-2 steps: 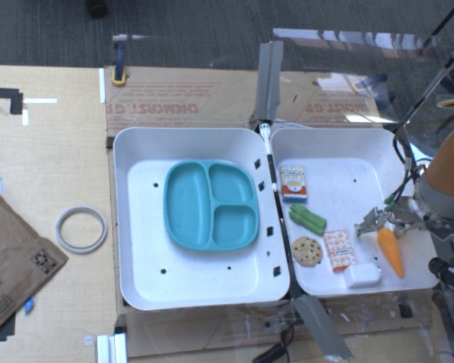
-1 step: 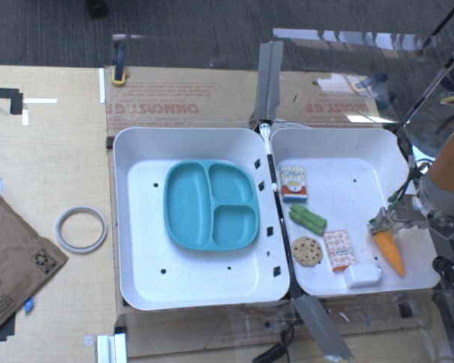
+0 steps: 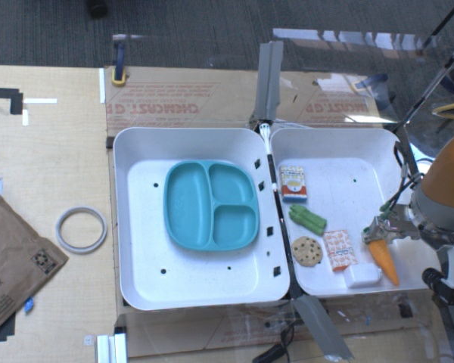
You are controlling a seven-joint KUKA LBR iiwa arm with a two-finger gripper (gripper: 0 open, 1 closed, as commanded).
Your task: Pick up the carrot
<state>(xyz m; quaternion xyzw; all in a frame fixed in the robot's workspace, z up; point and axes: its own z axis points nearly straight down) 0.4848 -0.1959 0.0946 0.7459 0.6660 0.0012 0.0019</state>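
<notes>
In the right bin (image 3: 363, 157), at about 4 o'clock near its right wall, the carrot (image 3: 384, 261) lies flat, gripper (image 3: 376, 231) at its top end. Cannot tell the gripper's state. Judged: approach made, lift not yet done. At the carrot's 7 o'clock a white block (image 3: 362, 277) touches it; sachet (image 3: 339, 249) and cookie (image 3: 307, 251) further towards 9. Teal tray (image 3: 211, 205) in the left bin, well apart

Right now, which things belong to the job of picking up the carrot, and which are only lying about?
Job: carrot, gripper, right bin.

Lying about: blue tray, left bin, cookie, green pod, small carton, red packet, white block, tape ring.
</notes>
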